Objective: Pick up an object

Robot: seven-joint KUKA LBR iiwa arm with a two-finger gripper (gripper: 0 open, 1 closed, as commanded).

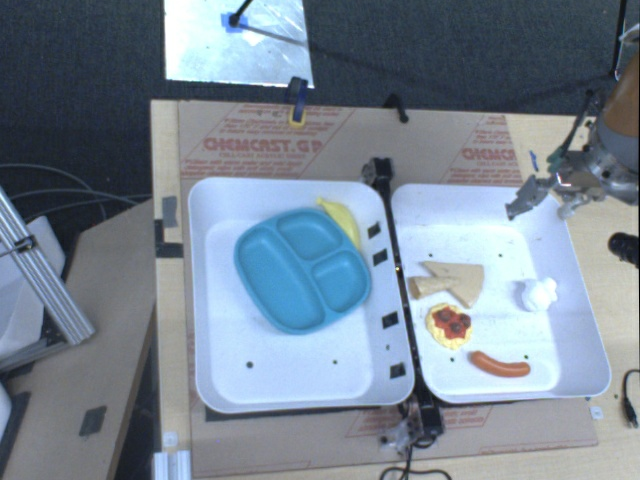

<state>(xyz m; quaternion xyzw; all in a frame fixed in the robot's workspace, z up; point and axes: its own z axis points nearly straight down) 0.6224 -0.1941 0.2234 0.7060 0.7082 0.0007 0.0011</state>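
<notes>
Cardboard-topped desk (250,138), two white bins, nothing picked up yet.
Left bin (215,368): blue divided plate (300,268) plus a yellow banana (342,218) tucked behind it. Right bin (580,338): tan wedge (450,280), small pizza toy (450,325), sausage (500,366), white blob (537,294). Pincer (545,196) hovering over the right bin's far corner, spread open, gripping nothing; whole grab left to do.

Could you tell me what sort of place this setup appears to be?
Most likely a robotics lab bench for pick-up trials: two white bins sit clamped side by side on a board, toy food such as a sausage lies in one, and a robot gripper hangs over its far corner.
</notes>
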